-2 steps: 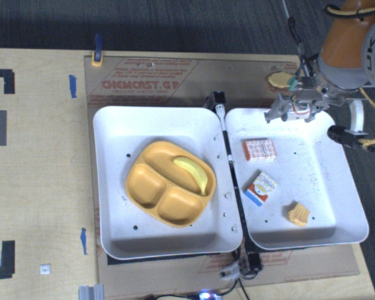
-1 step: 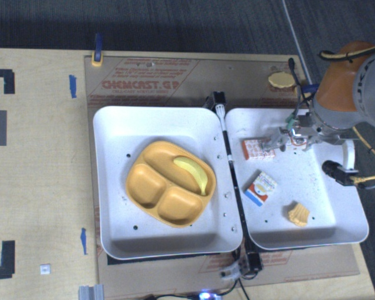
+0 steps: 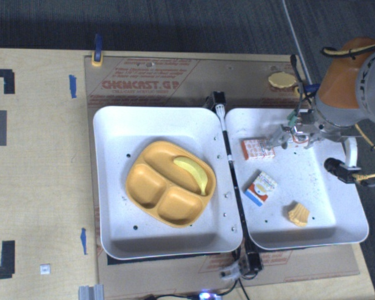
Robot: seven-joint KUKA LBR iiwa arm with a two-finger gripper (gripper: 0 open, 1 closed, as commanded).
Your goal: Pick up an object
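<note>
Reaching over the right bin (image 3: 353, 227) from its far right edge, the gripper (image 3: 298, 132) hovered just beside the red-and-white packet (image 3: 258, 149); its finger spread could not be told. Bare floor separated the blue-and-white carton (image 3: 260, 188) and yellow chunk (image 3: 299, 214).

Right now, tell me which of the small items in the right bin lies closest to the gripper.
The red-and-white packet, just left of the gripper. The blue-and-white carton and the yellow piece lie farther toward the bin's near side.

- Left bin (image 3: 112, 167): yellow divided tray (image 3: 162, 195) holding a banana (image 3: 194, 172).
- Right bin (image 3: 337, 227): red-white carton (image 3: 258, 149), blue-white box (image 3: 261, 188), yellow chunk (image 3: 299, 214).
- Gripper (image 3: 286, 136) at the right bin's far side.
</note>
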